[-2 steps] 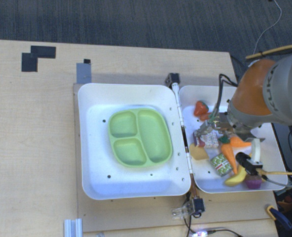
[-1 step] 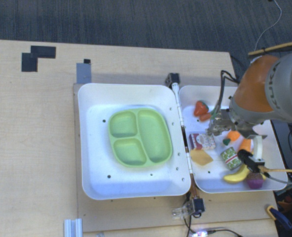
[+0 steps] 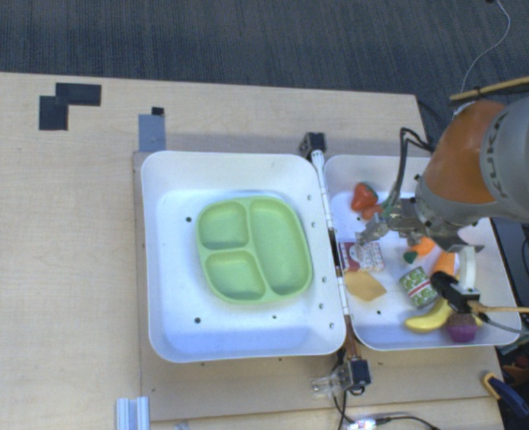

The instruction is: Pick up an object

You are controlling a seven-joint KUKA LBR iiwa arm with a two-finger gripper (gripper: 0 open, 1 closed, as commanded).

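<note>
the arm (image 3: 492, 164) reaches in from the right and its gripper (image 3: 378, 229) hangs over the left part of the right bin (image 3: 336, 182), low among the loose items. the step in hand reads as the approach or descent onto a candidate object; nothing is seen held. the state of the fingers cannot be told: they are small and merge with the clutter beneath them.

candidate objects all lie in the right bin. a red-orange piece (image 3: 364, 198) lies at the far left, just beside the gripper. a clear printed packet (image 3: 365, 258) lies directly near of the gripper, and a yellow wedge (image 3: 365, 286) lies near of that. further right are a green can (image 3: 417, 286), an orange piece (image 3: 444, 263), a banana (image 3: 428, 318) and a purple item (image 3: 463, 330), closely grouped at the near right.

judgement: the packet is the closest target. the next move calls for a short straight descent, centred on one item, then closing and a vertical lift. the packet is flat and may slip out; the bin's dividing wall stands close on the left.

the left bin (image 3: 170, 330) carries a green divided tray (image 3: 251, 249) with three compartments. both bins rest on a pale wooden desk (image 3: 58, 258) bearing black markers (image 3: 67, 104) at the far left. beyond the desk's far edge is dark grey carpet (image 3: 246, 25). cables (image 3: 506, 25) run at the right.
</note>
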